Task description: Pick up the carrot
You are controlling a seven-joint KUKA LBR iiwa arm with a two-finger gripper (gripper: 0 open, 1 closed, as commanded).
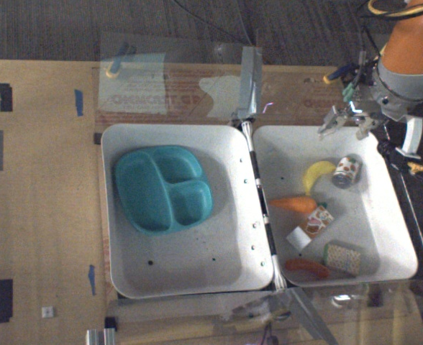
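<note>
An orange carrot (293, 204) lies in the right bin (384, 214), near its left wall and pointing left. My gripper (349, 123) hangs over the bin's far right rim, well up and to the right of the carrot. Its two fingers are spread apart with nothing between them.
Around the carrot lie a yellow banana (316, 174), a small can (347, 172), a little carton (316, 221), a red sausage (306, 267) and a patterned block (342, 258). The left bin (226, 264) holds a teal divided plate (163, 188).
</note>
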